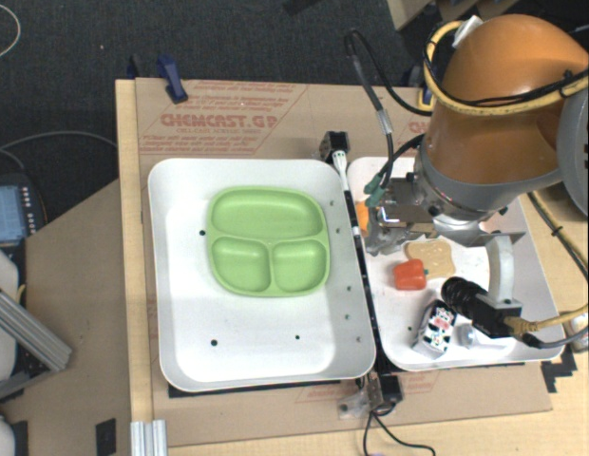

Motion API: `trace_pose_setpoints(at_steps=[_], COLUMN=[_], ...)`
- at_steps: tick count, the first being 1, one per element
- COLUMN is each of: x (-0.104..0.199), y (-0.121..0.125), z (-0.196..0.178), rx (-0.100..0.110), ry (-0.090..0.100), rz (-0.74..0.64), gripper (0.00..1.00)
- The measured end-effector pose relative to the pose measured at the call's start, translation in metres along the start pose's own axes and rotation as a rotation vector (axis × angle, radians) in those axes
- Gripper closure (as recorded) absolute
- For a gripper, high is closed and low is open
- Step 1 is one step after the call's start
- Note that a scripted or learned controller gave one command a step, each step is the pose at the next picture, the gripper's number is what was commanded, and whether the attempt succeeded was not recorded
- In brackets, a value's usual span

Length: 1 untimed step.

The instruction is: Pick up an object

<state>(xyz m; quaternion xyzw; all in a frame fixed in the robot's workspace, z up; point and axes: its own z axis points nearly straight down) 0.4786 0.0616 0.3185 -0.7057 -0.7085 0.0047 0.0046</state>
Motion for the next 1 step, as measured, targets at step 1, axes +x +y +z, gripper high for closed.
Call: trace_pose_setpoints(at_steps=[1], x=[0.0503], y=[0.0001], z=[-0.1078], rx=[-0.027], ry=[0.005], rz=[-0.003], gripper=[1.0])
